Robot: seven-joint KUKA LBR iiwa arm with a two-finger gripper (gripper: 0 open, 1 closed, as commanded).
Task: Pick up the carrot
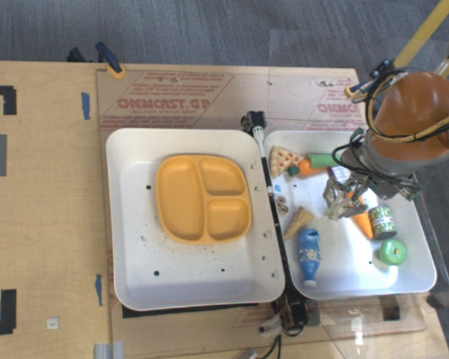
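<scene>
- 2 shallow white bins sit side by side on the surface: the left bin (127, 223) bears a yellow divided plate (203, 197), and the right bin (415, 279) holds the loose items.
- The carrot (313, 165) lies near the top of the right bin, orange body with a green top pointing right, just beside a pizza slice (286, 160).
- A 2nd orange piece (362, 223) lies lower in the same bin, touching a green can (382, 221); I cannot tell what it is, and it could be mistaken for the target.
- The claw (343, 199) hangs over the middle of the right bin, below and to the right of the carrot and close to that 2nd orange piece.
- Claw state: I cannot tell whether it is open or closed; the metal parts blur together, and nothing is visibly held in it.
- Other contents: a blue bottle (308, 254), a cone (298, 221) and a green apple (393, 252).
- Risk 1, in my judgement: descent from the present position would land beside the wrong orange piece, because the claw is not over the carrot.
- Risk 2: a grasp on the carrot could catch or shove the pizza slice, given how close they lie.
- Risk 3: the carrot sits near the bin's top wall, which may obstruct a clean closing.
</scene>
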